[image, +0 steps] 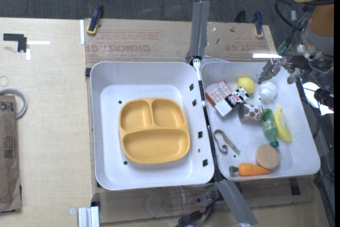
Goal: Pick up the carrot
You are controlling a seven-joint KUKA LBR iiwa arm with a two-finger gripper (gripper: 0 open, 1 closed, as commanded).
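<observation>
The carrot [253, 169] lies flat along the near edge of the right bin [305, 130], its green top toward the bin's near left corner and its orange tip touching or just beside a round tan disc [267, 157]. The wall rises right behind it on the near side, while the bin floor toward the centre is bare apart from a curled brown strip [225, 142] a little way off.

The gripper [270, 73] hangs over the far right corner of the same bin, well apart from the carrot, beside a yellow lemon [245, 84] and a white ball [267, 92]. Whether it is released or clenched cannot be told at this angle; nothing shows in its grasp.

Between gripper and carrot sit a banana [282, 125], a green bottle [270, 126], a small printed can [251, 112], a black-and-white toy [237, 96] and a red-and-white box [218, 95], crowding the middle.

The left bin [103, 114] holds a yellow divided plate [154, 131] with open floor all round it.

Red lettering runs along the cardboard sheet [138, 40] behind the bins, upside down; it cannot be read with confidence. The box's print is too small to read.
</observation>
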